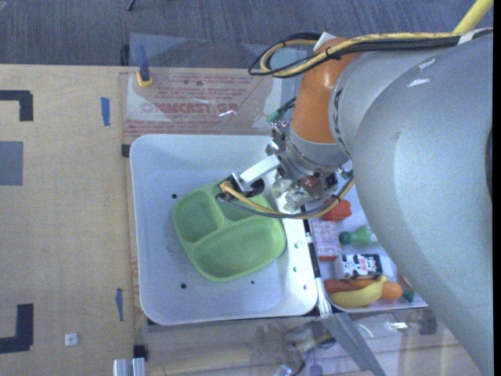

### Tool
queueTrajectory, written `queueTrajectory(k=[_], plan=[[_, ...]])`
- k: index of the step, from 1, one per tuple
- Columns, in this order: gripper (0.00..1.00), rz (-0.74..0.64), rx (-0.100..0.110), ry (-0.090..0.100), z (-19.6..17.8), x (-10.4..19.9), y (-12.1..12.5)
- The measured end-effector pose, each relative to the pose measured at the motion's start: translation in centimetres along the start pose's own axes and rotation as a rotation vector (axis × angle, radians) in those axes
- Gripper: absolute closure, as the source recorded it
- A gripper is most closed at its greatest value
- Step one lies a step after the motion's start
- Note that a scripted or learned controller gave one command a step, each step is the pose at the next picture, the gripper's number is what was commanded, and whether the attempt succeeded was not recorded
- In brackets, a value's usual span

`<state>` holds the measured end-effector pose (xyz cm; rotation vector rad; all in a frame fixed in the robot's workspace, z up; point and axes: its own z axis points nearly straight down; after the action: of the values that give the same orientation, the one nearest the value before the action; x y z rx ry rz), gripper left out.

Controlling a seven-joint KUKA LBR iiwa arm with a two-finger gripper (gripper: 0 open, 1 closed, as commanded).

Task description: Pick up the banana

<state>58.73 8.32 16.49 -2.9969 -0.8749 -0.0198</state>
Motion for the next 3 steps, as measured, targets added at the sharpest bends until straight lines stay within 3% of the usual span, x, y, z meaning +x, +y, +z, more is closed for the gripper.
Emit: queueTrajectory(k=[1, 2, 3], plan=[[1.0, 0.369, -0.018, -0.013, -4.4, 8.7, -4.5], [1.0, 0.322, -0.017, -0.015, -3.3, 8.5, -11.5], [1.0, 0.369, -0.018, -0.016, 2.1, 8.4, -11.3]])
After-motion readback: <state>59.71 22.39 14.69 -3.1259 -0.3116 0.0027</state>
